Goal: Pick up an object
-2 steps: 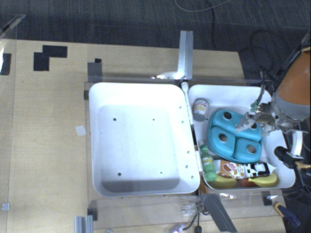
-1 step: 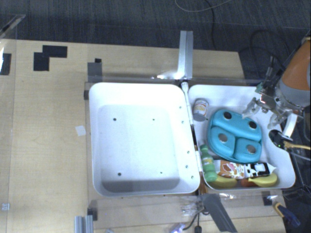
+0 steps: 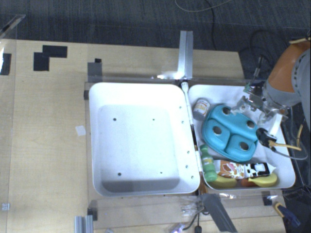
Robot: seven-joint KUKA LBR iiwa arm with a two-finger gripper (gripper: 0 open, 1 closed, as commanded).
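Note:
The right bin (image 3: 286,178) holds several objects. A large teal plastic tray with round hollows (image 3: 229,132) lies tilted in its middle. A small round jar (image 3: 200,107) sits at the back left corner. A green bottle (image 3: 208,163) lies along the left wall. Beside it at the front lie an orange and white packet (image 3: 240,169) and a yellow banana-like piece (image 3: 266,180). My gripper (image 3: 254,105) hangs low over the bin's back right part, at the teal tray's far right edge. Nothing is visibly held.
The left bin (image 3: 97,130) stands beside the right one, with a metal post (image 3: 186,52) behind the divide. The grey arm with its orange band (image 3: 284,74) reaches in from the right. A thin cable (image 3: 286,144) trails near the wrist.

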